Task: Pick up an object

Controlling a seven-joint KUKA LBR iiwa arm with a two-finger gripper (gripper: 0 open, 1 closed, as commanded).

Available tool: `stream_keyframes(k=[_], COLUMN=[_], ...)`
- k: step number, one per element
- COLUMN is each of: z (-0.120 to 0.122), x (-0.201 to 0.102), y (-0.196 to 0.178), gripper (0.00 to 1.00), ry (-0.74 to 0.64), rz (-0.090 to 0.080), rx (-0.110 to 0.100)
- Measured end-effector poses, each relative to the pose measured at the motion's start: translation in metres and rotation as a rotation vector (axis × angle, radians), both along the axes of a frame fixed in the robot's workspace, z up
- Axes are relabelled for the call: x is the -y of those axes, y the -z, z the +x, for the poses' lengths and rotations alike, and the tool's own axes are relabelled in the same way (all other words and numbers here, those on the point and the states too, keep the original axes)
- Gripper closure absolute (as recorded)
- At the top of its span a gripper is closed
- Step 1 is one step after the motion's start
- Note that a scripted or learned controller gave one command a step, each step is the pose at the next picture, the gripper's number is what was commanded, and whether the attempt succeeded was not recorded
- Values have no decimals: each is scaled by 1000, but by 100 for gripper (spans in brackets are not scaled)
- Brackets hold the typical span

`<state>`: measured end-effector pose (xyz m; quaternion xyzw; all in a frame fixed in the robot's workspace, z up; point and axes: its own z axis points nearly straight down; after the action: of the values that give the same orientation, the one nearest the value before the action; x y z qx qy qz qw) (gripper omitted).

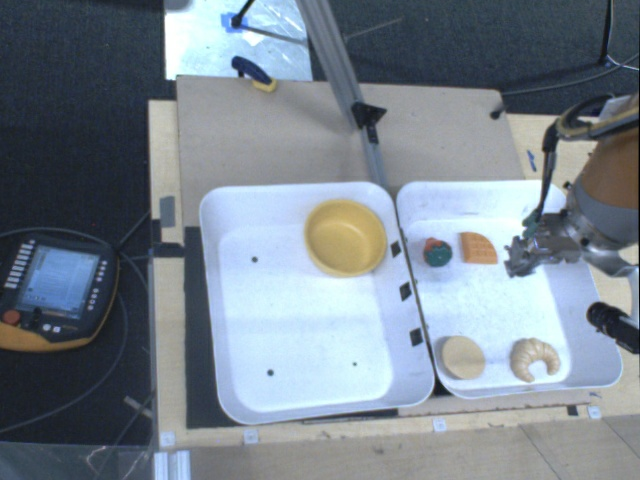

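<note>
Objects for picking spread over two bins on a tan bench point(300, 128). Largest on the bench: left bin point(300, 338), white and shallow, side by side with right bin point(480, 308), rims touching along the middle. Reaching in from the right: grey arm point(610, 183) with orange band, bent down over the right bin's far right part. At its end, gripper point(522, 256), low over bare white floor, just right of the orange wedge; open or closed, cannot tell from this angle; nothing seen in its grasp. Off the bench at left, on dark carpet: teach pendant point(55, 296) with lit screen. In the left bin's far right corner: yellow bowl point(345, 236), upright. In the right bin, near edge: croissant point(534, 358) at right, round beige biscuit point(463, 357) just left of it, apart. Farther back: orange wedge point(478, 248), and beside it at left, small green and red piece point(437, 253), nearly touching.
</note>
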<state>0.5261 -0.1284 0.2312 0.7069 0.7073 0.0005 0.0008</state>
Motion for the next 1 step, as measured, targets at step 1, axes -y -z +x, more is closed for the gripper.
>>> stream_keyframes(k=[1], z=[11], x=[-59], y=[-2], gripper=[100], ry=[-4], rz=[2], rx=[-1])
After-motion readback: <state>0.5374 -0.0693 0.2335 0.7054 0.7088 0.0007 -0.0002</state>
